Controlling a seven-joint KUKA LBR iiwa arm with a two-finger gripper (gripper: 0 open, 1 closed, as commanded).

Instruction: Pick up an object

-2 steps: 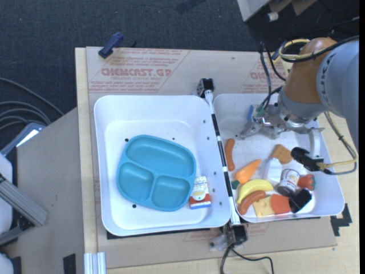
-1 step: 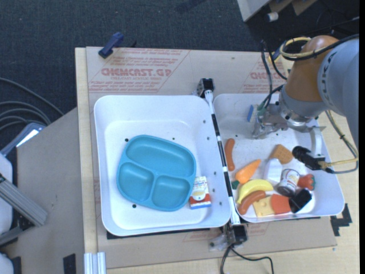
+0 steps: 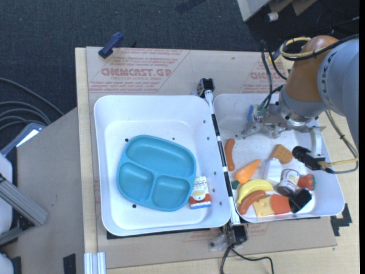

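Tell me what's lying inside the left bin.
The left bin holds a blue divided tray, its three compartments bare, and a small carton at the tray's right corner. Whatever lies under the tray is covered.

The gripper [image 3: 267, 124] hangs over the upper part of the right bin [image 3: 228, 104], with bare white floor directly beneath and to its left. Below it, toys crowd the bin: a sausage [image 3: 229, 153], carrot [image 3: 248, 170], banana [image 3: 254, 188], cracker [image 3: 281, 153], small can [image 3: 289, 180] and cheese wedge [image 3: 262, 208], packed close together. Further left, past the bins' shared rim, the left bin [image 3: 105, 153] holds a blue divided plate [image 3: 155, 172] and a small carton [image 3: 199, 193], with open floor above them.
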